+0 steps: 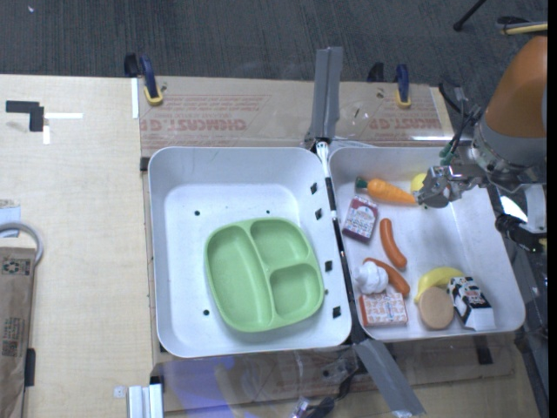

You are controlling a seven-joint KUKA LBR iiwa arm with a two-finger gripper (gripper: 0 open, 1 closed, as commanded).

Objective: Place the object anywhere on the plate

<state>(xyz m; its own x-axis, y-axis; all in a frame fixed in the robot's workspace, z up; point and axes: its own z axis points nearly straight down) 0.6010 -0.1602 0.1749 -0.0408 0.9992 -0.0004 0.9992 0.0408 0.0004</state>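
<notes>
Carrot (391,192) lies at the right bin's (500,246) far edge, just beside the gripper (432,190); its grip I cannot tell. Best to seize it mid-length, lift clear, then carry left to the plate (264,273).
</notes>
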